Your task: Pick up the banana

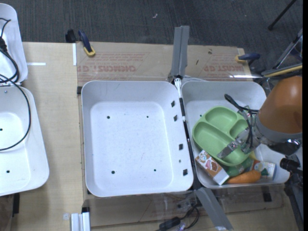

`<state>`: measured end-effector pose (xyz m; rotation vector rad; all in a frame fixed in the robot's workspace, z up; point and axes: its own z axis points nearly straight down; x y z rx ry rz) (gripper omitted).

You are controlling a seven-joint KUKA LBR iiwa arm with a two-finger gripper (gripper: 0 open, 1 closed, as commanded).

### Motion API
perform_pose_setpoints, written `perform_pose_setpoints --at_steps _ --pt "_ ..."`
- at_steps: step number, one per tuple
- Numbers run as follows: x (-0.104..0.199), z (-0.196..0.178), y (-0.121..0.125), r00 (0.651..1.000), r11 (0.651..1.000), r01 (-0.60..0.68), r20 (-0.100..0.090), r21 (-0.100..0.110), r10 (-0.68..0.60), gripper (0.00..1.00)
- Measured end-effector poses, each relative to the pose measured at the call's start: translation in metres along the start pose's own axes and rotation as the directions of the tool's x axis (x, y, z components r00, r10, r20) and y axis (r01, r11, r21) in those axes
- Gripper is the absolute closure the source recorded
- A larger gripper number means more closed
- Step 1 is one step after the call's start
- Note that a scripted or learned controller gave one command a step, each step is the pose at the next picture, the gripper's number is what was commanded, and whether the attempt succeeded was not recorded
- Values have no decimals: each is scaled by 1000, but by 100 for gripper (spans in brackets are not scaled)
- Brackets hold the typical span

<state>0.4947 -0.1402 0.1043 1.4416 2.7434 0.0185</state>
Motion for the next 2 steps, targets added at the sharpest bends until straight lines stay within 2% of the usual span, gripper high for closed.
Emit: perform_pose_setpoints --at_steps 1,2 --pt "-72 10 74 980 980 200 -24 13 -199 0" --pt "-33 -37 -23 887 888 460 -43 11 -459 0"
